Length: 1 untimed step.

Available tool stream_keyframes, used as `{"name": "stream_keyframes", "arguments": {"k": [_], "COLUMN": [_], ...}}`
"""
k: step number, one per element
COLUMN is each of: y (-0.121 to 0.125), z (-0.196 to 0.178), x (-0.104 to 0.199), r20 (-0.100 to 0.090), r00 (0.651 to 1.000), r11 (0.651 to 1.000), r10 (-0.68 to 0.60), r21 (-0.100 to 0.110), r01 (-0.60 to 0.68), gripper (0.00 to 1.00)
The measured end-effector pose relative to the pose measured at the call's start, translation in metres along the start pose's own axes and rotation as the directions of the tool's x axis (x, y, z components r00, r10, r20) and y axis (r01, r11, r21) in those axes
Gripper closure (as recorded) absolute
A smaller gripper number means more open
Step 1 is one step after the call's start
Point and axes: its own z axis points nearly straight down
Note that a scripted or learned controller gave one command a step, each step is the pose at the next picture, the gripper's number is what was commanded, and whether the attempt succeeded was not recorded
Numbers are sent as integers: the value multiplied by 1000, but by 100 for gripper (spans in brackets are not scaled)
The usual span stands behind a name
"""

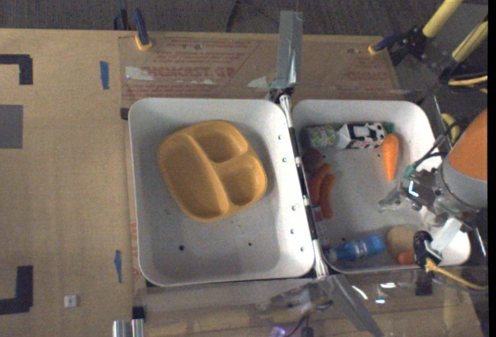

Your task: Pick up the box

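My gripper (415,196) hangs at the right edge of the right bin (364,112), with my grey wrist and its orange band behind it; from this overhead slant I cannot tell how it is set, and nothing shows in its grasp. Just near of it lie a tan, potato-like lump (401,238) and a blue bottle (361,247) against the bin's near wall. Just to the far side stands an orange carrot (391,156). The box (346,135), a small carton with a green end and a black-and-white cow pattern, lies on its side along the far wall, to the left of the carrot and touching or nearly touching it. Red sausages (323,190) sit by the left wall. The left bin (147,196) holds a yellow divided plate (212,170). To do this well, I judge I should travel far and left, clear the carrot, and descend across the carton's narrow width.
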Motion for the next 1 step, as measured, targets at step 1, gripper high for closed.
{"name": "stream_keyframes", "arguments": {"k": [1], "y": [-2], "z": [1], "x": [0], "r20": [3], "r00": [998], "r11": [998], "r10": [-57], "r21": [3], "r01": [57], "gripper": [0]}}
